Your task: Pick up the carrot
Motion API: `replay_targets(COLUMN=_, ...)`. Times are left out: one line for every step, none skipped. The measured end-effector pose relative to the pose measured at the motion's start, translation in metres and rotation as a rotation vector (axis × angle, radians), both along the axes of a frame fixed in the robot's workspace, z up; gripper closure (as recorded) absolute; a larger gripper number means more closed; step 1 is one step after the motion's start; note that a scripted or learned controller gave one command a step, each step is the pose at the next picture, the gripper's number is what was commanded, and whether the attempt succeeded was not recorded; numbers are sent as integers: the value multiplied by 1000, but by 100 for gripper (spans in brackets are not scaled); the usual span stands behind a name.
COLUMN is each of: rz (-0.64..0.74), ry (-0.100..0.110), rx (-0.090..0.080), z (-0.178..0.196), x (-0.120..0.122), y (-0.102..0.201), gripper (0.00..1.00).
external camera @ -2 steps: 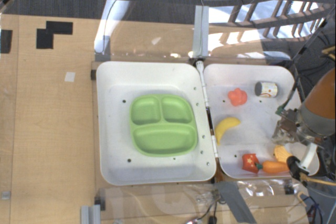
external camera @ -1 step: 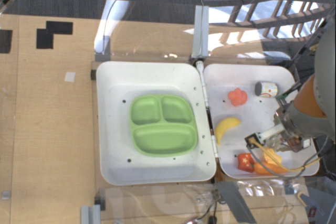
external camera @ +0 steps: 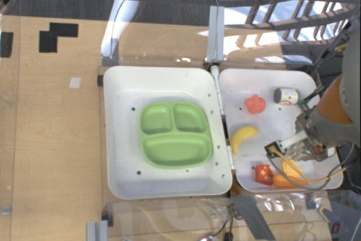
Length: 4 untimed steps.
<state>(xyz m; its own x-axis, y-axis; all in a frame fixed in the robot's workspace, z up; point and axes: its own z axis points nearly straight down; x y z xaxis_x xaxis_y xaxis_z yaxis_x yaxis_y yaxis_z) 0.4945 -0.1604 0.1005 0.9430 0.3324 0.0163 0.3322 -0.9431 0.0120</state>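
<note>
1. Lying closest, along the near wall of the right bin (external camera: 265, 74): the carrot (external camera: 282, 181), orange, stretching left to right, with its left end touching or just beside a small red toy (external camera: 263, 173).
2. Starting over at the far left: sitting flat on the wooden bench (external camera: 51, 138), two black patches (external camera: 58, 35) near its far edge, well apart from both bins.
3. Moving right: resting in the middle of the left bin (external camera: 115, 121), a green plate (external camera: 175, 135) divided into three compartments, two small ones on the far side and one long one on the near side.
4. Crossing into the right bin: curving beside the wall between the bins, a yellow banana (external camera: 242, 137).
5. Sitting just beyond the banana, towards the far wall, a pink-red toy (external camera: 255, 104).
6. Lying on its side further right, near the far right corner, a small white cup (external camera: 286, 96).
7. Reaching in from the right: the grey arm (external camera: 333, 121) with its orange band, hanging the gripper (external camera: 302, 152) low over the bin, just beyond the carrot's right half and right of the banana. Not possible to tell whether it is open or closed, nor whether it is touching the carrot.
</note>
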Motion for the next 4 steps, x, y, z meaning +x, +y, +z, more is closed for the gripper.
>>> replay_targets(rz=11, ry=-1, rx=1, z=10, x=2, y=1, gripper=100)
replay_targets(rz=253, ry=10, rx=3, z=-11, x=-4, y=-40, gripper=100)
replay_targets(rz=-73, ry=0, rx=2, z=-10, x=-2, y=39, gripper=100)
replay_targets(rz=-63, ry=-2, rx=4, z=1, x=0, y=40, gripper=100)
